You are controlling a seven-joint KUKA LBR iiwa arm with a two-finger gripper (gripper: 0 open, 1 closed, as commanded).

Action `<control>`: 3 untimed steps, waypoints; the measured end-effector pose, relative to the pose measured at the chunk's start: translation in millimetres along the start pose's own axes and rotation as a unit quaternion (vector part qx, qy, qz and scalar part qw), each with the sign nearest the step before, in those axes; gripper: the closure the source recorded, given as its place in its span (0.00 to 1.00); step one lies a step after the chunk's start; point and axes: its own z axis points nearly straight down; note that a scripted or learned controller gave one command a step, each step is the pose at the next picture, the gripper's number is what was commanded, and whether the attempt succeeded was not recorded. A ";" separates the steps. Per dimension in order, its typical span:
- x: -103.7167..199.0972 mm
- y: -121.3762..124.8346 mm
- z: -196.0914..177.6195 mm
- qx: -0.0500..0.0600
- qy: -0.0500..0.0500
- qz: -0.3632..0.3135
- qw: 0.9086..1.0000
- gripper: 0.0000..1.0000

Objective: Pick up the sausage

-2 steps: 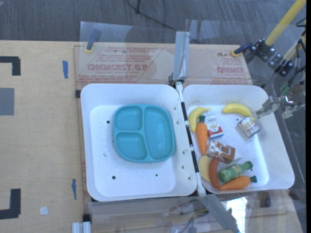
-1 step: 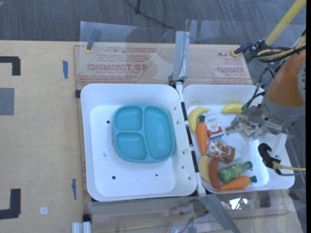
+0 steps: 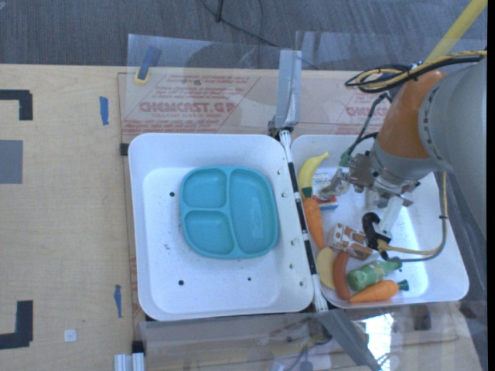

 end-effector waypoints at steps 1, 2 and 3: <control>-16.0 74.7 5.3 0.010 0.003 0.082 0.997 0.00; 19.7 66.3 6.1 0.008 -0.001 0.041 0.999 0.00; -14.9 18.7 -26.9 0.009 0.000 0.030 1.000 0.00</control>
